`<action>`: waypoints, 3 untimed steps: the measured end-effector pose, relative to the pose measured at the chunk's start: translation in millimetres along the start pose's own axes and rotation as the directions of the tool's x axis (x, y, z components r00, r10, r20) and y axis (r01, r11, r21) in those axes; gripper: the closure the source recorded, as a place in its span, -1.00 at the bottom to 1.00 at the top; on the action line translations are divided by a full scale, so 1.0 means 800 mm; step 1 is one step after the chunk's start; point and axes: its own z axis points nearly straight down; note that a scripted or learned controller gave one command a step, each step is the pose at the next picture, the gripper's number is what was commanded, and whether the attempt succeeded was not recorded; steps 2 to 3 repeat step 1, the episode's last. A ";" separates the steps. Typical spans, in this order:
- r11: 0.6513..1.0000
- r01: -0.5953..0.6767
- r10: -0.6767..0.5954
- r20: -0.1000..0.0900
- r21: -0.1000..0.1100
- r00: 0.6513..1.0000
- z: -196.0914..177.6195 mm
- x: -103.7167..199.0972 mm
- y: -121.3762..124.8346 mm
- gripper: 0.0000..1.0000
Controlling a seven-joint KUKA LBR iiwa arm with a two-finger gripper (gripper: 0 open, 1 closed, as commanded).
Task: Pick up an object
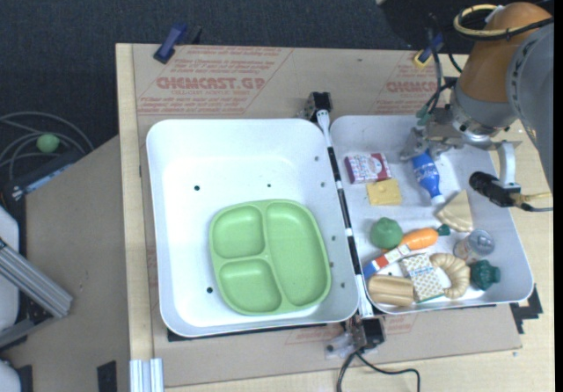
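1. Right, the gripper (428,142) was down at the back of the right bin (521,260), w/ the grey arm (497,56) and its orange band above it; the wrist hid the fingers, so whether it was wide, narrow or gripping couldn't be told.
2. Directly under/just beside it lay a small blue bottle (427,175), lying tilted on the bin floor, its top end up against the gripper. No grasp could be confirmed.
3. Left of the bottle: a red-and-white packet (366,167), and just in front of that a yellow cheese-like square (383,193).
4. Nearer the front, approx. mid-bin: a green round item (385,233), an orange carrot (418,239) touching a red/white/blue tube (383,260), and a tan wedge (457,210) to the right.
5. Front row: a hot-dog bun (391,292), a checkered card (422,277), a pretzel-like ring (455,271), a dark green piece (483,273) and a clear roundish thing (478,244), all crowded together, several touching.
6. Left bin (176,206) sat beside the right one, walls touching; it held a green divided plate (266,255) w/ three compartments, toward the front.
7. Both bins rested on a brown board (220,83) w/ red print.
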 end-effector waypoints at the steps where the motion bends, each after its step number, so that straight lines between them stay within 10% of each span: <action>1: 1.000 0.001 -0.001 -0.003 0.002 1.000 -0.073 0.072 0.007 1.00; 3: 1.000 0.001 -0.001 -0.003 0.002 1.000 -0.073 0.072 0.007 1.00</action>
